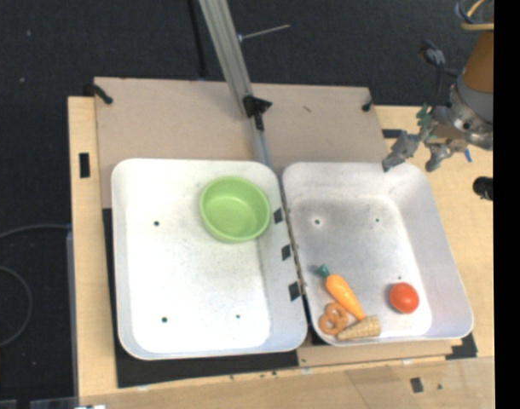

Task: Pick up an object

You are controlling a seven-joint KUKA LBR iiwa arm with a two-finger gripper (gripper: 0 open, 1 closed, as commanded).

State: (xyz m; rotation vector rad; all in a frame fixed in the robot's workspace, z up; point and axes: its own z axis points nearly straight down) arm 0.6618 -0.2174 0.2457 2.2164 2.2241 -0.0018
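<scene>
In the left bin, toward its far side, sits a green bowl. The right bin holds an orange carrot, a red tomato, a brown pretzel and a pale corn cob, all clustered at its near edge. My gripper hangs over the far right corner of the right bin, open, with nothing between its fingers. It is well away from every object.
A slanted metal pole rises from the far side between the bins. Brown board lies behind the bins. The bench edge runs along the front.
</scene>
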